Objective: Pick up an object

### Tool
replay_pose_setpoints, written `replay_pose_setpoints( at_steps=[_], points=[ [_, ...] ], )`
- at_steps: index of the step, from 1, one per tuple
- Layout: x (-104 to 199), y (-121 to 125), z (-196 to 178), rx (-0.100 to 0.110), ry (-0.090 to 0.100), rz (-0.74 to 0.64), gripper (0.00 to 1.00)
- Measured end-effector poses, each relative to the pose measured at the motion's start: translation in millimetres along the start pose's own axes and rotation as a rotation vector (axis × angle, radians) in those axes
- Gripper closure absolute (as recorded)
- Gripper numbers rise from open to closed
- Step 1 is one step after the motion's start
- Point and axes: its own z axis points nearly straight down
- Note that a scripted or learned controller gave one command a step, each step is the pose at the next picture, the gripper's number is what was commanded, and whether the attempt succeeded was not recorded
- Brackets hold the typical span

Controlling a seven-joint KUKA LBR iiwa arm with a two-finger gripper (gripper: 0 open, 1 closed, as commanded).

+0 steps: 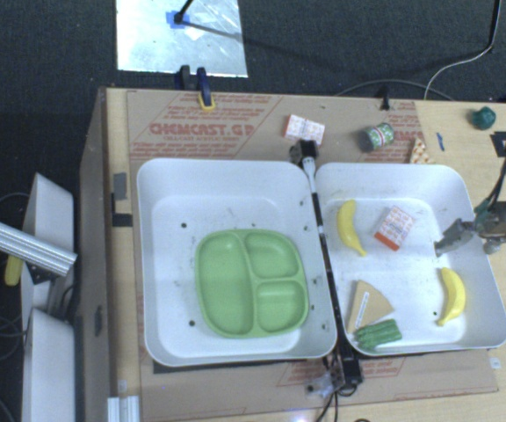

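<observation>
The right bin (464, 187) holds two yellow bananas, one at its left (350, 227) and one at its right (452, 294). Between them lie a red and white packet (394, 227), a tan wedge (367, 304) and a green ridged piece (377, 333). My gripper (448, 236) reaches in over the bin's right rim. It hangs just above the right banana and to the right of the packet, with nothing seen in it.
A green divided plate (253, 281) lies in the left bin (161, 192). Behind the bins sit a small card (304, 128), a green tin (379, 135) and a teal ball (484, 117). A cable (464, 60) runs across the back right.
</observation>
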Motion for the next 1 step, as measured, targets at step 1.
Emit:
replay_pose_setpoints(
  at_steps=[1],
  points=[
    [60.2, 7.9, 69.4, 0.002, 0.002, -0.001, 0.00]
  ],
)
